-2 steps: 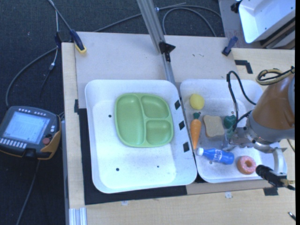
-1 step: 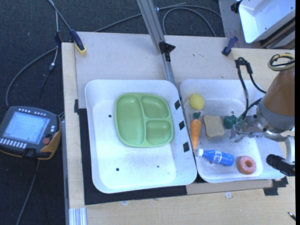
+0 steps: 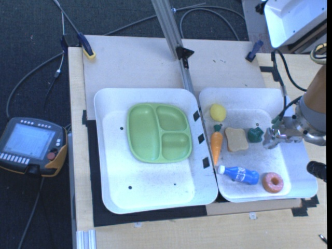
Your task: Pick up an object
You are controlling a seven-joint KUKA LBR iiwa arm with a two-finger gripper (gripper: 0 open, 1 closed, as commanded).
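The right bin (image 3: 295,165) holds a yellow lemon (image 3: 218,112), an orange carrot (image 3: 216,144), a tan bread slice (image 3: 236,139), a small dark green object (image 3: 254,134), a blue bottle (image 3: 240,174) lying on its side and a pink donut (image 3: 273,182). My gripper (image 3: 272,137) comes in from the right and hovers low in this bin, just right of the dark green object. Nothing shows between its fingers.
The left bin (image 3: 114,180) carries a light green divided plate (image 3: 158,132). A metal pole (image 3: 174,30) slants up from between the bins. A handheld control pendant (image 3: 31,147) lies off the bench at the left. Cables run along the right side.
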